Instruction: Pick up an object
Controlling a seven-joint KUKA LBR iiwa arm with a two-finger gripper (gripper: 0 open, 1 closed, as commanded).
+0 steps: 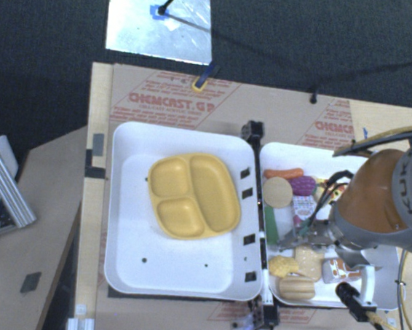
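The right bin [295, 149] holds several toy foods: an orange sausage [283, 173], purple grapes [304, 185], a round beige disc [277, 193], a green stick [270, 222], a pink-and-white packet [303, 207], a yellow biscuit [282, 266], a pale bread piece [307, 265] and a tan bun [296, 287]. My gripper [302, 237] hangs low over the middle of this bin, just above the bread piece and the biscuit and to the right of the green stick. The arm's orange band [367, 196] and grey wrist hide the bin's right half.
The left bin [126, 189] holds a yellow three-part plate [192, 194]. A black divider [255, 202] with clips runs between the bins. A red-and-white packet [338, 270] lies under the wrist. Cables trail at the bench's right front.
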